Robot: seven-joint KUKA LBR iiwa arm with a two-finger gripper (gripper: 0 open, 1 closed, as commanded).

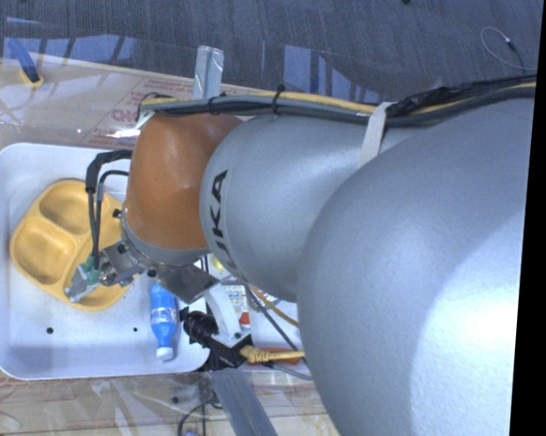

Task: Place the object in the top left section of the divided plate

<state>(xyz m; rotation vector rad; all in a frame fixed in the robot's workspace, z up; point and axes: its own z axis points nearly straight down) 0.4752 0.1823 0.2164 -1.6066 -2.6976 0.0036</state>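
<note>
The arm (385, 231) is seen as the biggest thing here; it is big, round, smooth and grey, with an orange band (168, 181) that looks shiny, and it hides much of the bench. Next comes the bin (8, 239) on the left, which is white, shallow and smooth, with round corners. In the bin's left part lies the plate (41, 232), which is yellow, looks like smooth plastic, and is split by low ridges into round-edged parts. A small blue bottle (162, 318) with a white cap is seen lying on its side on the bin floor, near the plate's right edge but not on it; it may be the object meant, though that cannot be told for sure. The gripper (88, 278) is low over the plate's near right edge, and whether it is open or shut, or has anything in it, cannot be told. For the step to be done well, the object should be held firmly, lifted clear of the ridges, carried to the far left part of the plate, and let go only when it is low and right over that part, so that it will not roll out.
</note>
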